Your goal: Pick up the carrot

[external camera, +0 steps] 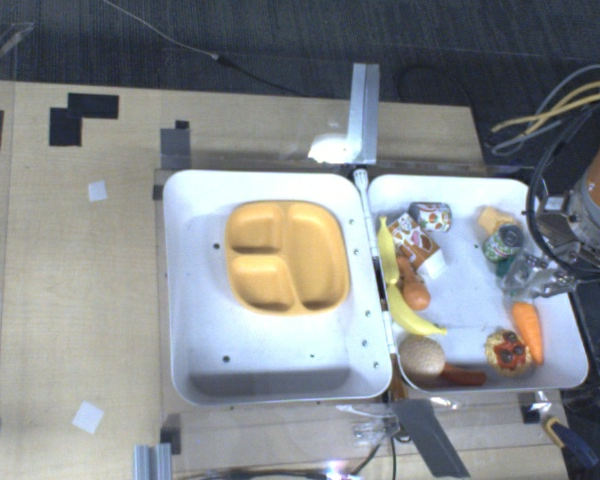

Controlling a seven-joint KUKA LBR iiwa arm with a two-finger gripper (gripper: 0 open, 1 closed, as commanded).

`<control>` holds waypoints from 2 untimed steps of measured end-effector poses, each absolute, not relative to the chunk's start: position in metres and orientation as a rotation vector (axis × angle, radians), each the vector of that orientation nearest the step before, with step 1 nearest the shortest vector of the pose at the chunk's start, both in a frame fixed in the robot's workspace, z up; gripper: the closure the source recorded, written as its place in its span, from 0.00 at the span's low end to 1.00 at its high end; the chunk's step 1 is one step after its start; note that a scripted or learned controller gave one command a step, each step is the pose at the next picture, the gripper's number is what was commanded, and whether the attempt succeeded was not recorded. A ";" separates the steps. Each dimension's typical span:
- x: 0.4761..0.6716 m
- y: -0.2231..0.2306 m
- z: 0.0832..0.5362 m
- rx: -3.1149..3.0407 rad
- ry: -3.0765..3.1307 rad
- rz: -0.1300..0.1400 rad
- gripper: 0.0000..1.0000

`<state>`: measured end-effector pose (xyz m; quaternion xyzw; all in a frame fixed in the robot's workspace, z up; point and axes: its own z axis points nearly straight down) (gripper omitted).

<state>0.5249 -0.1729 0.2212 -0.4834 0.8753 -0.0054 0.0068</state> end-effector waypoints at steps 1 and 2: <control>0.494 -0.198 0.102 -1.971 2.436 -0.011 1.00; 0.505 -0.173 0.188 -2.138 2.291 -0.013 1.00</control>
